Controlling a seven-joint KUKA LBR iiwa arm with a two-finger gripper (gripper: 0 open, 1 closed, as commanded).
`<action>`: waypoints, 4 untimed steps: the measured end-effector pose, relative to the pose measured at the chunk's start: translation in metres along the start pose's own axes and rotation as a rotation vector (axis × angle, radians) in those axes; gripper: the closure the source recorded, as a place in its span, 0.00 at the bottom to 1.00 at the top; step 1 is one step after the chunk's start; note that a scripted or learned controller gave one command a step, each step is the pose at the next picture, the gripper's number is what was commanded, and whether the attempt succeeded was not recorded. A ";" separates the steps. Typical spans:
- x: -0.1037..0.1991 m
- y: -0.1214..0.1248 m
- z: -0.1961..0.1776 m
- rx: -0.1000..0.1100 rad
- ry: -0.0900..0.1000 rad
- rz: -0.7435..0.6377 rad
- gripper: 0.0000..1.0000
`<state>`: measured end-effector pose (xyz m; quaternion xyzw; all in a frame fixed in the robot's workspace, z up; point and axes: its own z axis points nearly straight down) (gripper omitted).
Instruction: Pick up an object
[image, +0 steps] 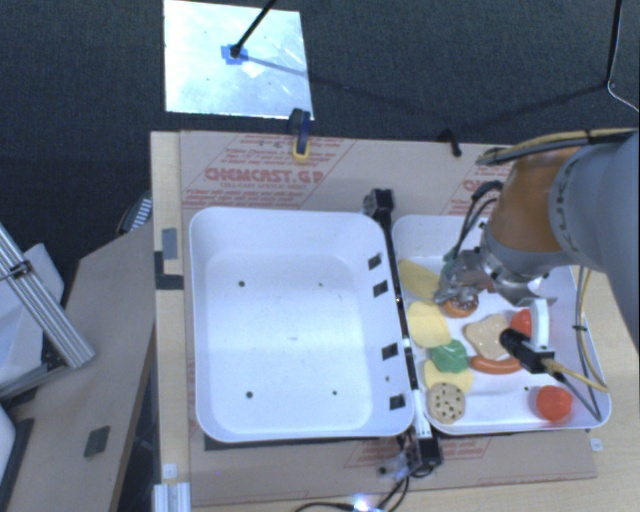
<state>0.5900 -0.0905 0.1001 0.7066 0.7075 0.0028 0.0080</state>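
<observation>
The right bin (470, 422) holds several toy foods. My gripper (458, 292) hangs low over the bin's middle, right above a small orange piece (461, 309). A yellow piece (418, 277) lies just to its left. Nearer the front are a pale yellow piece (428, 325), a green piece (450, 355) and a round spotted cookie (446, 402). To the right lie a bread slice (488, 335), a red sausage (493, 365) and an orange-red ball (553, 402). Nothing shows as lifted.
The left bin (290, 320) stands beside the right one, parted by a ridge with black clips (392, 300). The arm's grey body with its orange band (530, 200) covers the right bin's back right part. Cables trail along the right rim (585, 370).
</observation>
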 end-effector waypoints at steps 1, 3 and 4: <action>-0.002 -0.076 0.008 -0.008 0.002 0.001 1.00; 0.129 -0.089 -0.222 -0.001 0.013 -0.013 1.00; 0.174 -0.064 -0.183 0.015 0.008 -0.007 1.00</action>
